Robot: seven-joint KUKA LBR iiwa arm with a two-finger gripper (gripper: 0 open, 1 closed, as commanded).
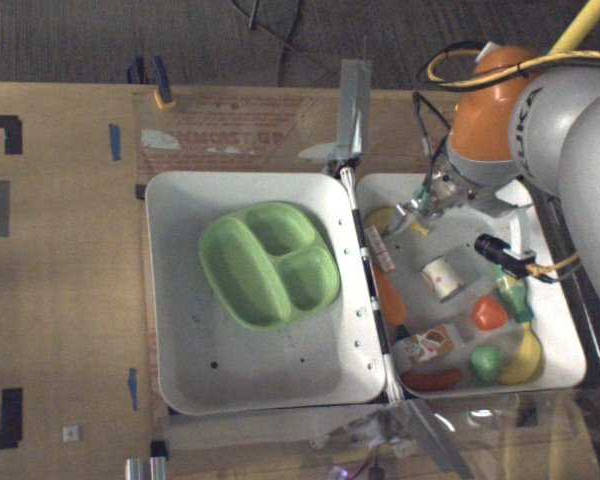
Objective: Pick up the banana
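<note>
While fingers look blurred, perhaps slightly parted — banana well apart, untouched.

Banana: yellow, curved, lying flat in the right bin, at its near right corner. Long axis runs roughly up-down along the bin's right wall. Lower end touches or just meets a green item on its left side.

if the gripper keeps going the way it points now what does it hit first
Probably the pale yellow object by the right white bin's upper-left corner, just below the gripper. Depth is unclear. The yellow banana lies far off that line.
</note>
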